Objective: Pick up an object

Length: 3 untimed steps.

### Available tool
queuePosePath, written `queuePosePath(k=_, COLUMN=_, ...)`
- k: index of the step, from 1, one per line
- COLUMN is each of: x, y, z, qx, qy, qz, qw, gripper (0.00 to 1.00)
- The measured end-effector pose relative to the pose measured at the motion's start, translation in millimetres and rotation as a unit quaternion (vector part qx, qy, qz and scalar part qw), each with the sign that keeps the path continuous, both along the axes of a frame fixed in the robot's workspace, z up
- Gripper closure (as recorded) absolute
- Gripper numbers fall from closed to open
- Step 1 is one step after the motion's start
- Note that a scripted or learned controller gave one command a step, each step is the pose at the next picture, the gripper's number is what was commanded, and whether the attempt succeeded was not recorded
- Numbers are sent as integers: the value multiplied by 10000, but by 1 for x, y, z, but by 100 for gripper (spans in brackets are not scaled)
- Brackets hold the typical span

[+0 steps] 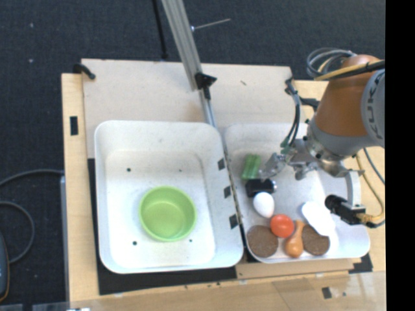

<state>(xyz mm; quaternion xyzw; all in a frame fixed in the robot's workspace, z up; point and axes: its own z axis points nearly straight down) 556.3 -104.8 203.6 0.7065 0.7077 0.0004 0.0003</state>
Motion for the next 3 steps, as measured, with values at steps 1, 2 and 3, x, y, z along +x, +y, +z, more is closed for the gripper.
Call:
queuePosePath(k=1, x=0, y=0, z=0, qx=0, qy=-4, qz=-7, qw=10000, gripper=0)
queuePosePath(k=2, x=-1, y=-4, z=-42, qx=-7, qy=20, qz=-12, qw=10000, gripper=0)
queuePosePath(k=3, x=1, y=-7, z=-84, qx=-5, qy=18, qz=-17, qw=10000, gripper=0)
